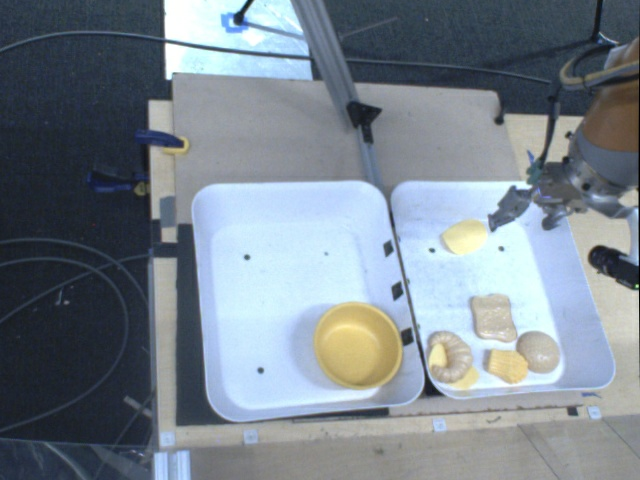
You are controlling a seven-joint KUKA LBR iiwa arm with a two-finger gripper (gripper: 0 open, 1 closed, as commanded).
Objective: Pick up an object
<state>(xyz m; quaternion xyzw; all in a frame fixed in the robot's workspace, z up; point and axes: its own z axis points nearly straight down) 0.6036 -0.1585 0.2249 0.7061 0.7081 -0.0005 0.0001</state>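
Yellow bowl (358,344) left bin, gripper (520,208) beside yellow piece (465,237)

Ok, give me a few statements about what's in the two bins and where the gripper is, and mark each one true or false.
1. The yellow bowl sits in the left bin. True.
2. The gripper hangs over the left bin. False: it is over the right bin, near its far edge.
3. The pale yellow piece lies apart from the other food items, close to the gripper. True.
4. The yellow bowl lies upside down. False: it stands upright, its hollow facing up.
5. The square cracker lies in the right bin. True.
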